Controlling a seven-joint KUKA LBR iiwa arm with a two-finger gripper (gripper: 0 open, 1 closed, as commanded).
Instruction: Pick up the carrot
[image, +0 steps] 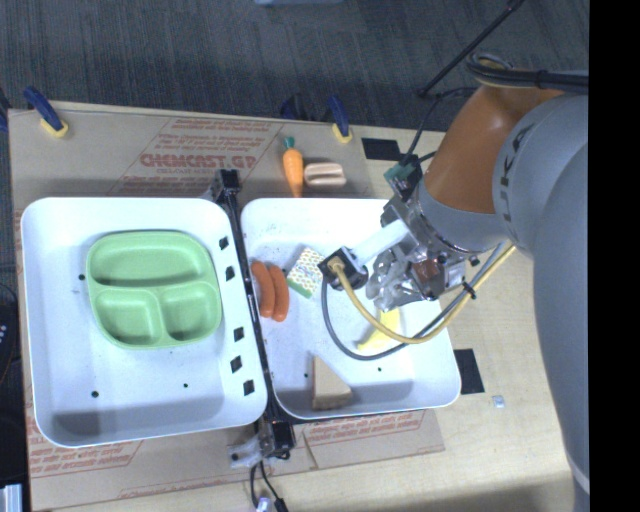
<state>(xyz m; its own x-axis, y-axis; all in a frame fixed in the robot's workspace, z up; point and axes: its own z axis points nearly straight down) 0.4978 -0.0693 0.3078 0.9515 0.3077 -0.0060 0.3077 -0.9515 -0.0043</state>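
I see the small orange carrot with its green top (291, 168) lying untouched behind the bins — my grey two-finger gripper (400, 285) hangs over the right white bin (440, 385), its grip state I cannot tell — pick not begun.

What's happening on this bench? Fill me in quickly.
A grey and orange robot arm reaches in over the right bin, its gripper low near the bin's middle. The carrot it is meant to pick up lies outside the bins, on the cardboard behind the right bin, beside a small sandwich toy. Hot dogs lie in the right bin; a green divided tray sits in the left bin.
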